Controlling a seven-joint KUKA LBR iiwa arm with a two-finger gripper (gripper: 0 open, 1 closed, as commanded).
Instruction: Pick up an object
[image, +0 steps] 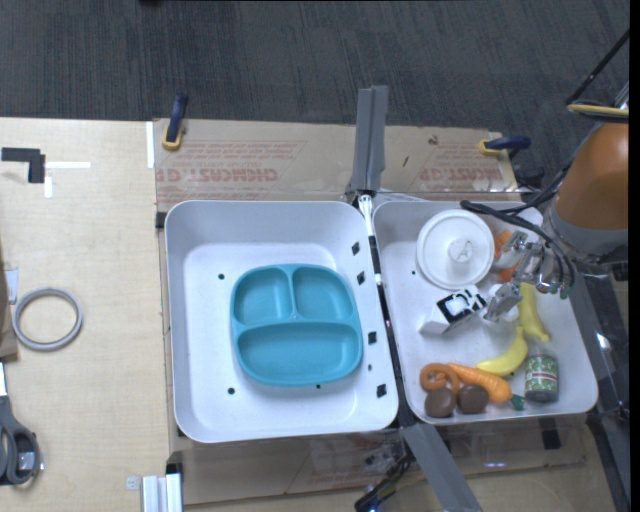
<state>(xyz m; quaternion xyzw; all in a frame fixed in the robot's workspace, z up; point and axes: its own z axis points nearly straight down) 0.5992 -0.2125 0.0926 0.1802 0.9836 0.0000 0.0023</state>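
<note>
The metal gripper (503, 300) hangs beside a curved yellow plastic banana (520, 335); I cannot tell its grip.

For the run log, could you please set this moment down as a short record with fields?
left bin: holds a teal divided plate
right bin: white round lid, banana, small can, carrot, two brown round items, black-and-white box
gripper: over the right bin, by the banana's upper end; grasp unclear
bench, left: grey ring, scissors
</note>
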